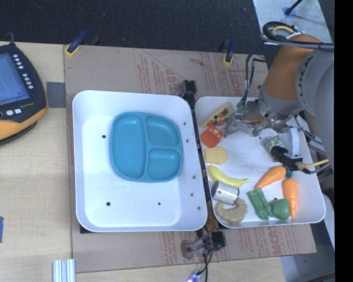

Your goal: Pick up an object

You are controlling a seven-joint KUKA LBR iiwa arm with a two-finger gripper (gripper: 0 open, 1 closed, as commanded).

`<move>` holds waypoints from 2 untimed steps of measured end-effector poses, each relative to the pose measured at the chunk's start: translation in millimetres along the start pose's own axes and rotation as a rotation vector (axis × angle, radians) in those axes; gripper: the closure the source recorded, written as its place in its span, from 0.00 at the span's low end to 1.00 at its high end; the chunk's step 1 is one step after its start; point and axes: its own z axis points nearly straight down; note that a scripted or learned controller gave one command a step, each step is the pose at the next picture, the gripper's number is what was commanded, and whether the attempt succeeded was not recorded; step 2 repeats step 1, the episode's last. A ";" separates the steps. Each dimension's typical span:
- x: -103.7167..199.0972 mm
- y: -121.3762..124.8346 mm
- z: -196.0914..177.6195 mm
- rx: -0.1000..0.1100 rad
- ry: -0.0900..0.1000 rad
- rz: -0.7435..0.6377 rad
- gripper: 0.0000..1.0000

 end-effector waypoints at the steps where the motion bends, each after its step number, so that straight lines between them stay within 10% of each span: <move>1: -20.7 18.6 1.2 0.003 0.008 0.000 0.00; 2: -20.7 18.6 1.2 0.003 0.008 0.000 0.00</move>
